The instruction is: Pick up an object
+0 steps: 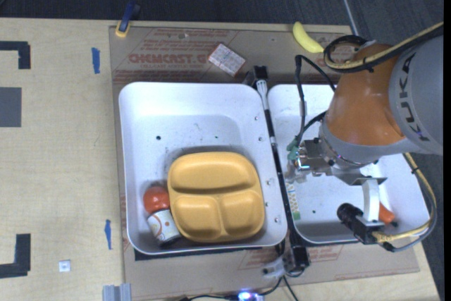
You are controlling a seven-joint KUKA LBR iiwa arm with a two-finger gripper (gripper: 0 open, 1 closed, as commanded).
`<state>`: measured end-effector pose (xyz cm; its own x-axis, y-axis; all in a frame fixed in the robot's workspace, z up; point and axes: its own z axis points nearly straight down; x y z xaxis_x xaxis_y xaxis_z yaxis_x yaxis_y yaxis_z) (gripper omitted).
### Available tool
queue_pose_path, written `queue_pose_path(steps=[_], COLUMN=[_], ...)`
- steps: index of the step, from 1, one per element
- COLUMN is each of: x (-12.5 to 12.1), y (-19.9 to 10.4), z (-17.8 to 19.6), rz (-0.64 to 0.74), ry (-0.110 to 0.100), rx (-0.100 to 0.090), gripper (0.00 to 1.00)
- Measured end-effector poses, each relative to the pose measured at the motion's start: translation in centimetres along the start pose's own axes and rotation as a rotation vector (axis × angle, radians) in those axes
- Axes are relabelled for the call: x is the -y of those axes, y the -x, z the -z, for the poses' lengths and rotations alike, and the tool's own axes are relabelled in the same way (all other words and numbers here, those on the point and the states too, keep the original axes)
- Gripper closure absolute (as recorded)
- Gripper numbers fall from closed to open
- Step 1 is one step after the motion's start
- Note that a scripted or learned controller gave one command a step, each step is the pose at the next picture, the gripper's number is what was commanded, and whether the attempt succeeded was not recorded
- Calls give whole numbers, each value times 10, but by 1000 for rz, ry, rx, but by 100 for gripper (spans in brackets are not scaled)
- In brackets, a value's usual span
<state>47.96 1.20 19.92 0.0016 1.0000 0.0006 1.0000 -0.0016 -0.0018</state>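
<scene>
Orange object (385,211) lying low in right bin (310,225), by near-right corner, partly hidden under arm (366,109). Jaws' state impossible to tell. Likely risk: closing on air, or nudging object against bin wall.

The arm (412,88) is a thick, rounded grey tube with dark "KU" lettering printed on its shell. Above the wrist sits a broad, glossy orange band (361,106), bulging like a dome. Below it comes a grey ring, then a cluster of metal fittings with small green parts. Black cables (301,99) loop along the body, and a yellow-tipped cable (403,236) curls beneath. A black cylindrical piece (356,220) juts out beside a white bracket.
</scene>
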Motion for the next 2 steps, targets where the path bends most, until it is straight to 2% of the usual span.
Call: queue_pose_path(steps=[1,2], x=[0,-33], y=[91,98], z=[-14,-14], rz=[0,2], ry=[0,4], rx=[0,1], gripper=[100,100])
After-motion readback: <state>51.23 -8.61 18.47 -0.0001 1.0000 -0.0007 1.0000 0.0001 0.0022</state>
